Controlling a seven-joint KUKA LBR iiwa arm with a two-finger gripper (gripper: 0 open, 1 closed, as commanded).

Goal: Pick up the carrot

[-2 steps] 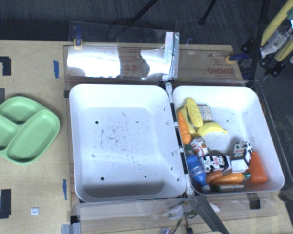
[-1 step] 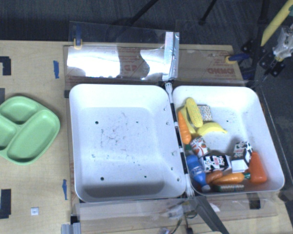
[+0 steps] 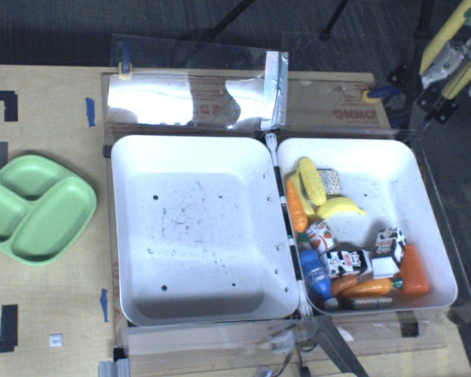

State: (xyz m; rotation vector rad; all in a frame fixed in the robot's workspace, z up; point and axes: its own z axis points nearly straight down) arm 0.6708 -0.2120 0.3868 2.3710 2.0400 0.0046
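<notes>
You are looking down on a tan bench (image 3: 47, 100) with two white bins side by side. The left bin (image 3: 192, 155) is the big one toward 9 o'clock. Its floor has only faint scratch marks and a few small dark dots. The right bin (image 3: 392, 163) sits toward 3 o'clock, touching the left bin along one wall, and all the toys are in it.

At 9 o'clock on the bench, well apart from the bins, you see a green plate (image 3: 39, 210) with three hollows. At 12 o'clock, behind the left bin, a shiny clear sheet (image 3: 188, 100) stands up with grey tape on its right end.

Now look in the right bin. The carrot (image 3: 296, 204) is the long thin orange thing lying along the bin's 9 o'clock wall, running from 12 toward 6. The corn (image 3: 312, 181) lies just beside it on the 3 o'clock side, touching it. A soft yellow lump (image 3: 342, 208) sits just past the corn, near the middle of the bin.

Down at the 6 o'clock end, things are packed close. A fat orange piece (image 3: 414, 273) stands by the 4 o'clock corner. A second orange piece (image 3: 366, 287) lies flat against the 6 o'clock wall. You cannot tell for sure if either of these is a carrot too. A blue bottle (image 3: 315, 275) lies below the carrot's lower end. Small black and white boxes (image 3: 346, 262) sit between the bottle and the fat orange piece.
</notes>
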